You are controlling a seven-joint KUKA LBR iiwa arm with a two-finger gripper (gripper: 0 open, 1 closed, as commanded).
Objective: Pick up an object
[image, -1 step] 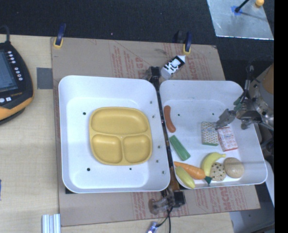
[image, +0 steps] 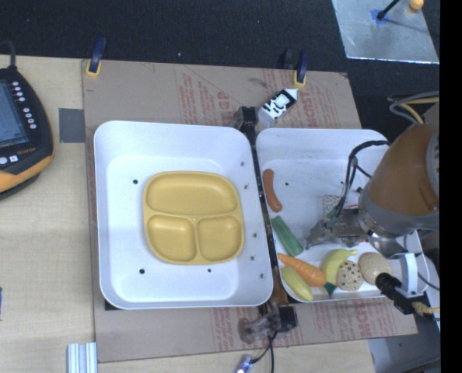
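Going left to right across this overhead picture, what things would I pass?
Handheld control screen → yellow divided plate in the left white bin → sausage → green vegetable → orange carrot → the robot arm.

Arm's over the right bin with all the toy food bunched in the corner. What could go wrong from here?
1. The carrot, banana and other pieces lie packed together at the right bin's near edge, so a grab may catch two or slip off.
2. The arm hides part of that bin, so items under it can't be checked.
3. The sausage and green piece lie close to the wall beside the left bin, leaving little room there.
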